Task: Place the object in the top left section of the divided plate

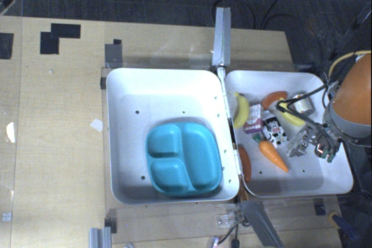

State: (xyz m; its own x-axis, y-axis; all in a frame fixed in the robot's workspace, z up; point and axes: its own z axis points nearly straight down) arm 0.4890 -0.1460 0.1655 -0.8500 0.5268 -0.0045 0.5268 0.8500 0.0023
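The gripper (311, 145) is hovering low in the right bin (334, 183), right of the carrot (273, 157); whether its fingers are clenched I cannot tell. The blue divided plate (185, 158) is sitting in the left bin (128, 125), lower centre of frame.

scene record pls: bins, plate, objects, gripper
left bin: holds blue divided plate, all sections bare
right bin: banana, carrot, red item by the left wall, small printed packets, orange-red piece
gripper: low over right bin, right of carrot; grasp state unclear
task status: nothing on plate yet
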